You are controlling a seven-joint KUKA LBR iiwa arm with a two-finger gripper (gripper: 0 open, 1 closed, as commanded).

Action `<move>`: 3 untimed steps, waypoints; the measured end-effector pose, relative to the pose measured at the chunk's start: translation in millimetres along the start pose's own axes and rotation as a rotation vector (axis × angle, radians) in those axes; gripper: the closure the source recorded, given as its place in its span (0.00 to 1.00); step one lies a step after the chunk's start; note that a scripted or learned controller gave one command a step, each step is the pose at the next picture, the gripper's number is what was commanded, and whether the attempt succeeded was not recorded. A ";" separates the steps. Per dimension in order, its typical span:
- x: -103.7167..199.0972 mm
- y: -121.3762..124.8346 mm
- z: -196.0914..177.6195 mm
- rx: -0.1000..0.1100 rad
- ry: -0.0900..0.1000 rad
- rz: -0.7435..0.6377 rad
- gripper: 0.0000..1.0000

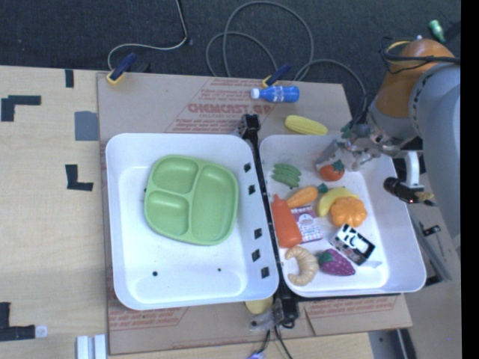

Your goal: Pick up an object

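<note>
Gripper (338,158) is hanging over right bin (400,275) at approx 12 o'clock of its pile, just above tomato (331,172); can't tell whether it's gripping or released. Crowding tomato: green veg (286,174) at 9 o'clock, carrot (301,197) at 7, orange fruit (349,211) at 5. Green plate (191,200) is sitting in left bin (127,275). Corn (306,126) & bottle (275,93) are lying outside.

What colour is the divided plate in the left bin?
Light green; the divided plate in the left bin shows best in the camera view.

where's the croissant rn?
Camera view: the croissant lies in the right bin, near its front-left corner, beside the purple grapes.
</note>
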State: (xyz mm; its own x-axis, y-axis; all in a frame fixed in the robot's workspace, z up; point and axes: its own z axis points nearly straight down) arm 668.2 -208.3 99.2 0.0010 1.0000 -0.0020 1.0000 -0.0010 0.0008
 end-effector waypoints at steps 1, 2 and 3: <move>38.9 1.0 13.5 -0.001 -0.003 -0.004 0.00; 9.9 1.4 12.5 -0.003 0.001 -0.001 0.00; 73.8 1.4 13.1 -0.002 0.001 -0.007 0.00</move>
State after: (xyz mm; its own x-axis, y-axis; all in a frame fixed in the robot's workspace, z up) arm 669.7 -134.5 85.9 -0.0058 1.0000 -0.0012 1.0000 0.0058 0.0026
